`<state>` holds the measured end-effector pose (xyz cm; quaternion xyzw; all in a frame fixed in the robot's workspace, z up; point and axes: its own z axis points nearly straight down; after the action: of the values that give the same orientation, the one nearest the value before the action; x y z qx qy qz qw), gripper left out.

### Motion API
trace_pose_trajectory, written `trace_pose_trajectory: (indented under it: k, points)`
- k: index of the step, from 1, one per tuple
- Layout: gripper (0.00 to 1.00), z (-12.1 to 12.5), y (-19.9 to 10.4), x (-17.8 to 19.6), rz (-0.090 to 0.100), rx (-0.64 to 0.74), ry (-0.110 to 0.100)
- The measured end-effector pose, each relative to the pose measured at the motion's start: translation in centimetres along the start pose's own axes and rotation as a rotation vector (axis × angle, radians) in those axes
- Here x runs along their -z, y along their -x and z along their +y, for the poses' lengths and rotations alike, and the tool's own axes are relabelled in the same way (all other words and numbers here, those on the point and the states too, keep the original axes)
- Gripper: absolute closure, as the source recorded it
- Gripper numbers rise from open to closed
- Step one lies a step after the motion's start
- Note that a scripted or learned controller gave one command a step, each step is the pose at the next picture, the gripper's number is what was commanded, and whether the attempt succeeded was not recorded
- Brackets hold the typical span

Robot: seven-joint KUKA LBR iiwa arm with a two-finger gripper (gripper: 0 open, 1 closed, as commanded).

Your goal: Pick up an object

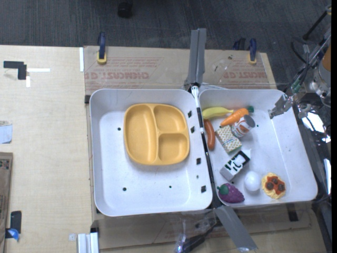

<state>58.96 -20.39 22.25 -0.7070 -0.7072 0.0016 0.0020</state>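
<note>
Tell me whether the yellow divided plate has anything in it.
Empty. The yellow divided plate lies flat in the left bin, and all three of its compartments show only bare yellow surface.

Left shallow white plastic bin: one yellow three-compartment plastic plate, lying in the rear half of the bin.

Right shallow white plastic bin: all contents along its left side, beside the divider.
- Yellow toy banana, rearmost, with the orange toy carrot just to its right.
- Red toy sausage, in front of the banana, against the divider.
- Small round tin can, in front of the carrot.
- Checked square packet, left of the can, right of the sausage.
- Black-and-white small box, in front of the packet.
- White egg-shaped ball, in front and right of the box.
- Purple toy eggplant, at the front-left corner.
- Yellow toy tart with red berries, right of the ball.
</note>
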Motion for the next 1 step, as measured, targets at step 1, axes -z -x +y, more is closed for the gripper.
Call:
trace_pose_trajectory:
  k: [1]
  points:
    - [0.0, 6.4, -3.28, -11.1, -0.003, -0.03, 0.015]
